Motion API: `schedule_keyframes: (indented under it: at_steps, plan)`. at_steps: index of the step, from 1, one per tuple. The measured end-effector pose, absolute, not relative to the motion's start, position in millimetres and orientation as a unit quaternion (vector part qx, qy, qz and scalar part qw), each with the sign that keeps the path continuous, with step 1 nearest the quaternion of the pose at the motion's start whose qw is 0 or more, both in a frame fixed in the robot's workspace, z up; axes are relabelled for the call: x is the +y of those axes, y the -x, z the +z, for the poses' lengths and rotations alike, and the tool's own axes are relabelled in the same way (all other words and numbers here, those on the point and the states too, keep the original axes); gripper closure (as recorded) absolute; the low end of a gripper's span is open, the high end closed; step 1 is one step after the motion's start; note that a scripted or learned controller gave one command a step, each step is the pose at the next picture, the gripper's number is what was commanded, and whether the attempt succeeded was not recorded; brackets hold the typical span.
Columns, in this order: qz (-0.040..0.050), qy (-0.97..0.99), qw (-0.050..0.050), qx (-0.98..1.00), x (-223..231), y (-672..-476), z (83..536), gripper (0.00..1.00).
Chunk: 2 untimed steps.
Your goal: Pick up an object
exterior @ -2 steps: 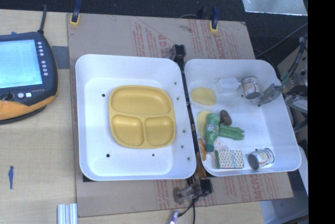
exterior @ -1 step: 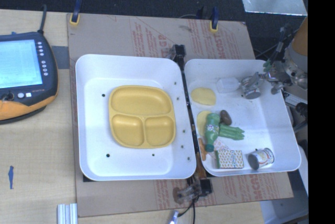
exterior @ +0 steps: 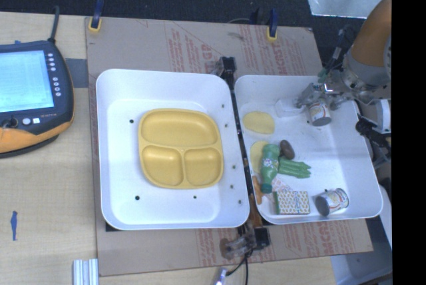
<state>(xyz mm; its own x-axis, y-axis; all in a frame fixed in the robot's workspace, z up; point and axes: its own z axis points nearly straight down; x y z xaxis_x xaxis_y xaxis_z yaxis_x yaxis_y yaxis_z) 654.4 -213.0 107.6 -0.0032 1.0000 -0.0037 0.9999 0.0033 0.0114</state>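
Where pincer [exterior: 318, 104] hangs: right bin [exterior: 363, 164].

Bench [exterior: 40, 190]: two bins [exterior: 120, 210], perhaps cardboard [exterior: 200, 44]

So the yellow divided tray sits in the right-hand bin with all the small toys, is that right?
Not quite. The camera view shows the yellow divided tray alone in the left bin. The small toys, like the green toy, lie in the right bin.
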Motion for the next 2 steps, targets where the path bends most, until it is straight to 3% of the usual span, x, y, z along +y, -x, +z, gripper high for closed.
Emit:
schedule_keyframes:
  at_steps: [1,2]
  plan:
    - [0.0030,-0.705,0.003,0.709,-212,-660.7,101,0.00]
    - [0.0022,-0.706,0.007,0.708,-200,-660.5,101,0.00]
